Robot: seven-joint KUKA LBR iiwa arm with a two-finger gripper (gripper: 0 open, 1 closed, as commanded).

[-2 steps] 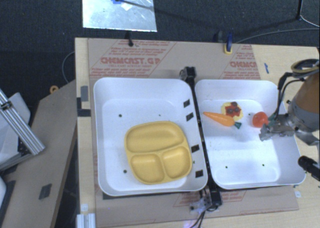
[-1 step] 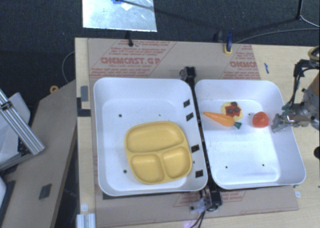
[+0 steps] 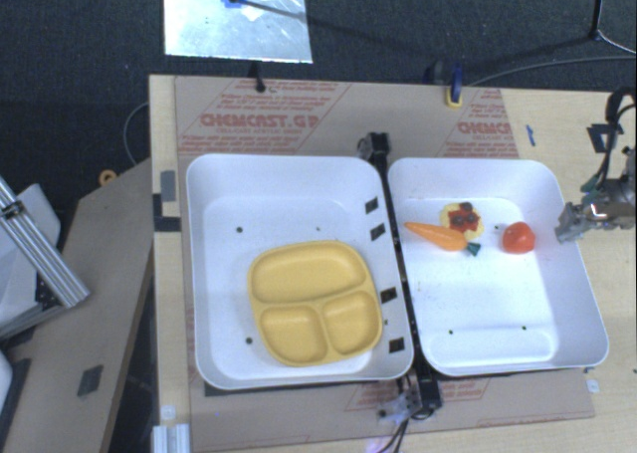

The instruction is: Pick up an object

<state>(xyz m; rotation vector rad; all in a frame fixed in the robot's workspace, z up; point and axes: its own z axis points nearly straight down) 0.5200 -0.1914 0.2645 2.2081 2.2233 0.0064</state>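
The pickable things sat crowded in the upper part of the right bin (image 3: 572, 337): an orange toy carrot (image 3: 436, 234) lying nearly level, a small round yellow piece with red and dark topping (image 3: 463, 218) touching the carrot's thick end, a tiny dark bit (image 3: 474, 250) just below them, and a red tomato-like ball (image 3: 518, 237) a little to the right, apart from the rest; the likeliest failure, as I judged it, was a descent onto the carrot cluster that would catch two things at once or nudge one aside; the carrot's taper could let it slip out of a pinch, and the red ball could roll away toward the bin wall if touched off-centre; the ball also lay near the right wall, so a jaw might strike the rim. The yellow divided plate (image 3: 315, 302) lay alone in the left bin (image 3: 214, 242), flat and wide, a poor target for a narrow claw.

The gripper (image 3: 587, 219) hung at the right edge of the frame, over the right bin's rim and beside the ball, not over any object; the claw's state could not be told, being too small and blurred.
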